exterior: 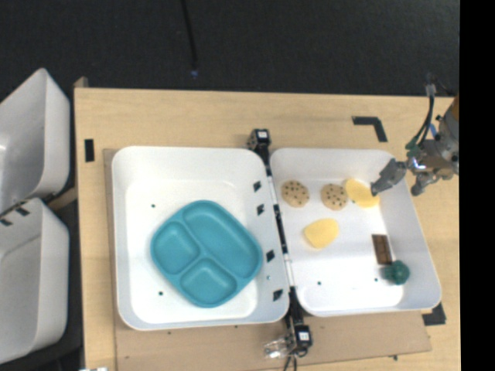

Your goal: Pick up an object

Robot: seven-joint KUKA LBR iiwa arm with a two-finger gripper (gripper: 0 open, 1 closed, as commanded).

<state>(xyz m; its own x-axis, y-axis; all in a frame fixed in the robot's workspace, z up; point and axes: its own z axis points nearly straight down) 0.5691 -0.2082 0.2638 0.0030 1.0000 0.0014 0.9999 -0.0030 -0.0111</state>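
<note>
The bench (193,118) carries two shallow white bins side by side. The left bin (131,176) holds one teal divided plate (205,252), lying flat and turned at an angle, with three compartments showing.

The right bin (309,292) holds the small items. A pale yellow piece (320,232) lies near the middle. A second yellow piece (358,191) lies toward the far right side, just beside a brown cookie (334,196). Another brown cookie (295,193) sits further left, apart from the first. A short brown bar (381,248) lies near the right wall, and a small dark green object (397,273) sits just below it, close to or touching its end; contact cannot be confirmed.

The arm enters from the right edge. The gripper (402,178) sits over the far right corner of the right bin, its fingers spread apart with nothing between them. One finger (385,180) reaches to the edge of the second yellow piece.
</note>
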